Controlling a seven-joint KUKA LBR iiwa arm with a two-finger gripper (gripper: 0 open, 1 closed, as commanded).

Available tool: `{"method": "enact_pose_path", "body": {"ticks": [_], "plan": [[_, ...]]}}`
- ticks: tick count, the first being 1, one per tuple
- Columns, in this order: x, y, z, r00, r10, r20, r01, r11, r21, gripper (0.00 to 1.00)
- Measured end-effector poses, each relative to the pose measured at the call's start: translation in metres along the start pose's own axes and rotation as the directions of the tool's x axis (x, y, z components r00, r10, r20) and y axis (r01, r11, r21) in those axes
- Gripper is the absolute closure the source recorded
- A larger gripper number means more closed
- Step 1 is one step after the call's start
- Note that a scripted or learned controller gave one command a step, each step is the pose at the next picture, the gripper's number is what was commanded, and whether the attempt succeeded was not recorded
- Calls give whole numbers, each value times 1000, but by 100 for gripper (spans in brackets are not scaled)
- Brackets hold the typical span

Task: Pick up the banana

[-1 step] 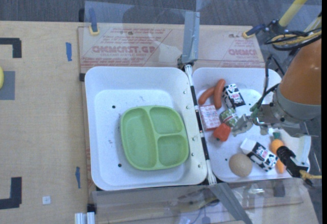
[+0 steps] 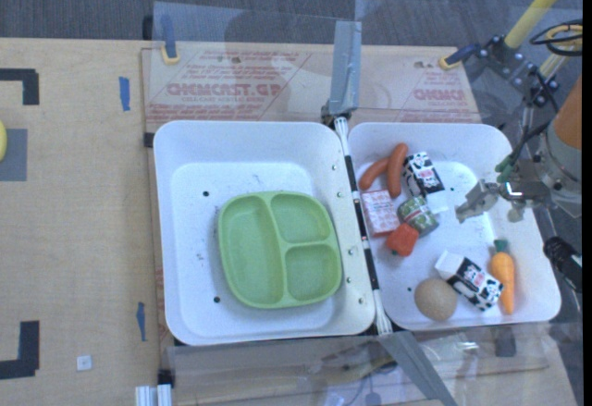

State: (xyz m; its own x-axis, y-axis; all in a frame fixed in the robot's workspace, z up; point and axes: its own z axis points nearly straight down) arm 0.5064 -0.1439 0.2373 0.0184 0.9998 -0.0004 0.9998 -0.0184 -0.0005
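camera view: fixed overhead | slanted down | both bins | arm enters right

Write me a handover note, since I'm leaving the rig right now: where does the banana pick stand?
Gripper: over the right bin, toward its right side, with no item seen in it.
Things: the right bin holds sausages, cartons, a carrot and other toy food. A yellow object, cut off at the bench's left edge, may be the banana; I cannot tell.
Done: nothing picked.
Left: locate the banana, grasp it, lift it.
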Motion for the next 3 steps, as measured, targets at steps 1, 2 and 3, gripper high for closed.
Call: {"method": "enact_pose_path", "body": {"ticks": [1, 2, 3], "plan": [[-46, -9, -9, 976, 220, 1, -220, 976, 0, 0], [-18, 14, 131, 886, 464, 0, -464, 886, 6, 0], [32, -26, 151, 906, 423, -3, -423, 906, -4, 0]]}}
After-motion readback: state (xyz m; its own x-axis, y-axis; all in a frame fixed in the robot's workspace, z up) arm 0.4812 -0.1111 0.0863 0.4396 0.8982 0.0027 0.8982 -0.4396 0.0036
